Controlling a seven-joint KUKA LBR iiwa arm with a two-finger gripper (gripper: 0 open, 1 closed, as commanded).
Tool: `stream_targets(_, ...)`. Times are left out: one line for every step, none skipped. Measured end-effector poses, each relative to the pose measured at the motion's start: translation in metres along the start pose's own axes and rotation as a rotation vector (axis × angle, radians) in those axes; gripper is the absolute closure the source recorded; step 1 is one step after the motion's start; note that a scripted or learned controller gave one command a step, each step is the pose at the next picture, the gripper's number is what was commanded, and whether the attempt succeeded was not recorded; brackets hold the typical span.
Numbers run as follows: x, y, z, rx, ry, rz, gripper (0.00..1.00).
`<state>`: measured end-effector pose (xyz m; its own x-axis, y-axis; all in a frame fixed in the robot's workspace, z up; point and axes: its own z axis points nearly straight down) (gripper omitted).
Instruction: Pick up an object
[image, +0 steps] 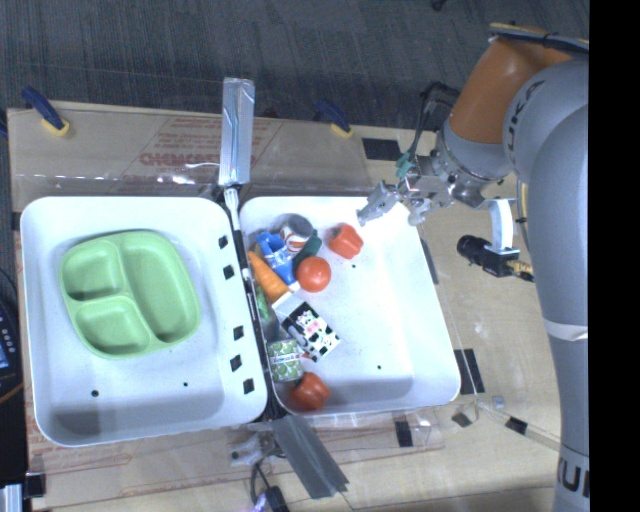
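1. Grey KUKA arm (555, 200) with orange band comes in from 3 o'clock; the wrist sits over the top-right corner of the right shallow white bin (400, 330).
2. Two-finger metal gripper (378, 207) hangs over the right bin's upper rim, about 1 o'clock of the bin's middle. Fingers too small and blurred, cannot tell if spread or closed. Nothing visible between them.
3. Small red tomato-shaped toy (345, 241) lies just beside the gripper, at its 7 o'clock, apart from it.
4. Round red-orange ball (313, 273) lies at 8 o'clock of that tomato toy, near it.
5. Orange carrot-shaped toy (265, 277) lies along the bin's left wall, at 9 o'clock of the ball.
6. Blue plastic pieces (272, 247) are at 12 o'clock of the carrot, touching it.
7. Black-and-white patterned box (311, 331) lies tilted near the bin's left side, at 6 o'clock of the ball.
8. Green printed packet (283, 358) sits at 7 o'clock of the box, just beside it.
9. Dark red round fruit toy (309, 391) sits in the bin's lower-left corner, at 5 o'clock of the packet.
10. Left shallow white bin (60, 400) holds a light green three-compartment plastic tray (128, 290), lying flat in its upper-left part.
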<state>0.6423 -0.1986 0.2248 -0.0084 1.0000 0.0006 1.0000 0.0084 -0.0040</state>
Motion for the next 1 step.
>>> stream_targets(0.0776,-0.0112,0.1335,-0.001,-0.001,-0.115,0.00)
